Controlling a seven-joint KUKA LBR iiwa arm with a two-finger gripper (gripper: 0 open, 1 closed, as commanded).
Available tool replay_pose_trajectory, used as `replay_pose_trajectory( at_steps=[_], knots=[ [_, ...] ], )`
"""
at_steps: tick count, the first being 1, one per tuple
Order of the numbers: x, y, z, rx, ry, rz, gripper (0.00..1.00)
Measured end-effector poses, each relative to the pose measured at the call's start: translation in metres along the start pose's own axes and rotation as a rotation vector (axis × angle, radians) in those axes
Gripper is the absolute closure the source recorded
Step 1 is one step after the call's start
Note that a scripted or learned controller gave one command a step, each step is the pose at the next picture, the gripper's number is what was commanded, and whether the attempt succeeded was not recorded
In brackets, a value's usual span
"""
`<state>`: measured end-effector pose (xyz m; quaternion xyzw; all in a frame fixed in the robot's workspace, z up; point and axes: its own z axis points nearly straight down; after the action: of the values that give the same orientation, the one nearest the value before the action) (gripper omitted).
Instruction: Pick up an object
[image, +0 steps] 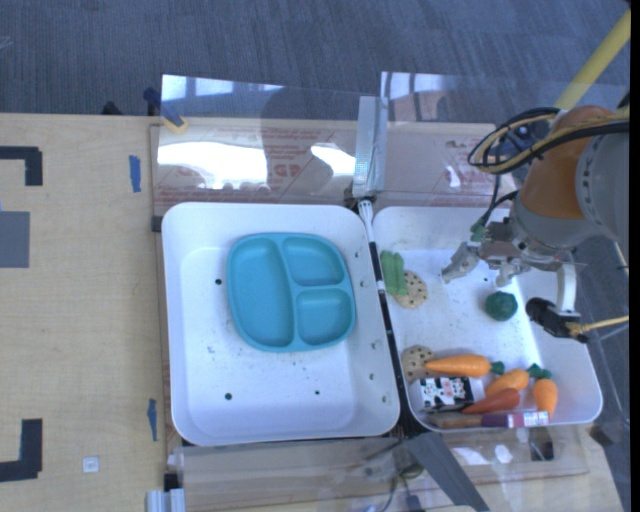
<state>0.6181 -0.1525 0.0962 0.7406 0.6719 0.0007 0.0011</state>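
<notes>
White bins are seen side by side on the desk (80, 300). Left bin (190, 390) is occupied by a blue divided plate (291, 291), lying flat near its middle. Right bin (585, 400) is reached into by the grey arm (590, 190) from the right, orange band above the wrist.

Claw (482, 262) is positioned over the upper part of the right bin, fingers spread apart, nothing seen between them. A dark green ball-like object (501, 305) is placed just beside the claw, below and to its right, apart from the fingers.

A green pickle-shaped item (392, 271) is laid against the bin's left wall, touching a speckled cookie (410, 290). A second cookie (416, 359) is found lower down, beside a long carrot (458, 366). Two smaller carrots (510, 380) (545, 393) are clustered at the lower right, near a black-and-white box (445, 392) and a red item (492, 403). Exact contact within the pile cannot be told.
</notes>
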Motion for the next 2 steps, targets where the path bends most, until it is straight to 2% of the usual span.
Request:
replay_pose_trajectory(
  at_steps=[1, 2],
  knots=[
    [-0.052, -0.032, 0.008, -0.001, 0.007, -0.144, 0.0],
    [-0.068, -0.008, -0.043, -0.003, 0.005, -0.031, 0.0]
  ],
)
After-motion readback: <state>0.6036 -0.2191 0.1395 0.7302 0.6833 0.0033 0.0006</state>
